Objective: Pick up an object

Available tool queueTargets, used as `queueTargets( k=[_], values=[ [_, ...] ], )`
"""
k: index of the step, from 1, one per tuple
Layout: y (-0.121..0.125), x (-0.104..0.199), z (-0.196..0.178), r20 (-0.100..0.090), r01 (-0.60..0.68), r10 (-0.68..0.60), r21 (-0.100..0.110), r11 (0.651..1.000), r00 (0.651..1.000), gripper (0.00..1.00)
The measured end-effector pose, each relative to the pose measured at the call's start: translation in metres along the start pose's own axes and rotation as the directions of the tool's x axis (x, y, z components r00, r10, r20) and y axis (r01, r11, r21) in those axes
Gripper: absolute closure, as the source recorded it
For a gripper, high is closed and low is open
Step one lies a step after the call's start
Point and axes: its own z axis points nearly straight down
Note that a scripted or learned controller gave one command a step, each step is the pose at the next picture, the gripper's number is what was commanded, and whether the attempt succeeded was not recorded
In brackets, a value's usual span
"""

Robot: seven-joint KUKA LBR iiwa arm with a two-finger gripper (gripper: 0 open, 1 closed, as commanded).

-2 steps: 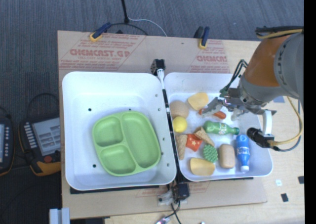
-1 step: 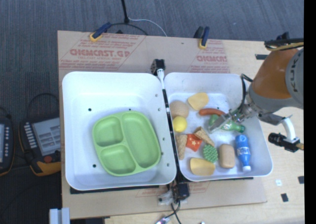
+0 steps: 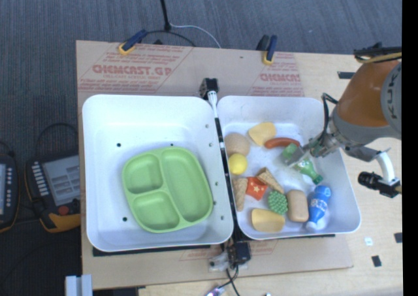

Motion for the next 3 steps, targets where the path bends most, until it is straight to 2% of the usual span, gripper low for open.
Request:
queueTargets(
  k=[1,2,3],
  values=[
    [0.024,0.056,-0.064,-0.014,0.189,-0.189,0.011,0.982,0.982,1.00],
    [-0.021,0.139,-0.095,-0.016,0.146,-0.146,0.013,0.989,0.989,1.00],
    [-0.010,0.185,-0.085,-0.018,0.347,-0.347,0.010,0.938,0.938,1.00]
  ],
)
